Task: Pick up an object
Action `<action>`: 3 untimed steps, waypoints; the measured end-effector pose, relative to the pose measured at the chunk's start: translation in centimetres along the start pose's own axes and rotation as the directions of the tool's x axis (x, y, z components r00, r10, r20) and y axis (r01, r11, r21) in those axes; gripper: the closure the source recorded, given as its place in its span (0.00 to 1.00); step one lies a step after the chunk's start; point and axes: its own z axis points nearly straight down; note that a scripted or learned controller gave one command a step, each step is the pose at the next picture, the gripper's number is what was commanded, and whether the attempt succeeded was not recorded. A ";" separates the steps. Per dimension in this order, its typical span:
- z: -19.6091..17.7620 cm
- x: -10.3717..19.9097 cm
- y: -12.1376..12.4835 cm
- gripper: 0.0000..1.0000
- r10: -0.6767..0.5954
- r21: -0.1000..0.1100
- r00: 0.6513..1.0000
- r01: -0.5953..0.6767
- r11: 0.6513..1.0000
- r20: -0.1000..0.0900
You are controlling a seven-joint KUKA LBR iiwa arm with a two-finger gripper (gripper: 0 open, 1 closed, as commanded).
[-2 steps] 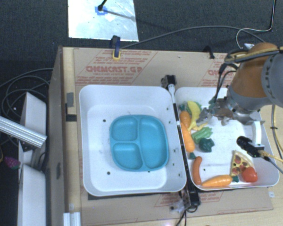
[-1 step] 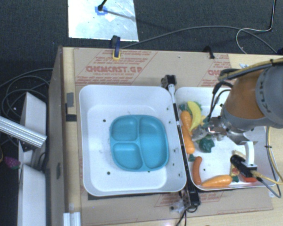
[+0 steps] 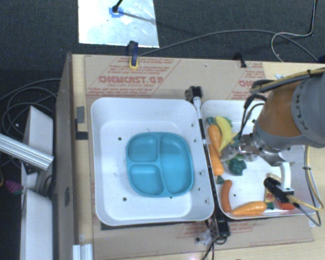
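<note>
The right white bin [image 3: 255, 106] holds toy food. A yellow banana [image 3: 223, 127] lies at its far left beside an orange carrot [image 3: 213, 136], and a second orange piece [image 3: 216, 160] runs along the left wall. A dark green broccoli [image 3: 237, 166] sits near the middle. My gripper [image 3: 236, 150] hangs low over the bin, just above the broccoli and right of the carrots. Its tips are dark and blend with the broccoli. I see nothing clearly held.
The left white bin [image 3: 114, 112] bears a blue divided plate [image 3: 159, 163]. At the right bin's front lie a red-orange sausage [image 3: 226, 194], another carrot [image 3: 249, 208] and small red and green pieces [image 3: 279, 202]. Cables [image 3: 309, 183] trail along the right side.
</note>
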 end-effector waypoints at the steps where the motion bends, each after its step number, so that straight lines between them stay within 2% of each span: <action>1: 0.0 0.1 -0.1 0.00 0.001 -0.002 1.000 -0.001 1.000 0.002; 2: -0.2 0.7 -0.6 0.00 0.004 -0.010 1.000 -0.004 1.000 0.008; 3: -0.1 0.2 -0.4 0.00 0.000 -0.003 1.000 0.000 1.000 0.001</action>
